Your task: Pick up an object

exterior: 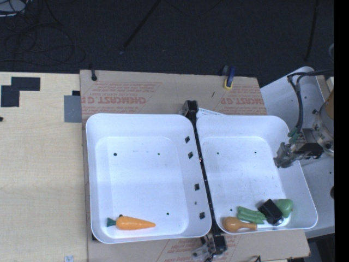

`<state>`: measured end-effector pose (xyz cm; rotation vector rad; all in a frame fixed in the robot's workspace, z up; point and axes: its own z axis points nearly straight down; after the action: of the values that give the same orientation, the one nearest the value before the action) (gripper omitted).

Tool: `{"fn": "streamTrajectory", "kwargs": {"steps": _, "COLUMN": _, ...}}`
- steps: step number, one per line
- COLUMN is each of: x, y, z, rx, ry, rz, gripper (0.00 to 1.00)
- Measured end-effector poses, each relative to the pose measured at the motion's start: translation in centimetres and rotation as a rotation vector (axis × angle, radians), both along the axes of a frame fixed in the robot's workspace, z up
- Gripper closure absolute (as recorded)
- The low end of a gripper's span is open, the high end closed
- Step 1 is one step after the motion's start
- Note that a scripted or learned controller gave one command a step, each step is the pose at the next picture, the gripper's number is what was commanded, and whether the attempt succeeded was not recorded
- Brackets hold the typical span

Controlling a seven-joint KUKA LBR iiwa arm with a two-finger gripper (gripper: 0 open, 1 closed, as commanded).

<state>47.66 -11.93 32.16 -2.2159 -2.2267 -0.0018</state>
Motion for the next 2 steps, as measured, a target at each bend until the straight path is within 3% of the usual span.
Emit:
{"fn": "streamTrajectory", "kwargs": {"steps": 1, "x": -0.2, "y": -5.4, "z": -2.5, "rx": -0.001, "ry": 0.006, "rz": -0.01, "gripper": 1.0}}
{"fn": "streamTrajectory", "kwargs": {"steps": 2, "x": -0.1, "y": -2.7, "z": -1.8, "rx": 0.0, "ry": 0.003, "rz": -0.002, "gripper": 1.0}}
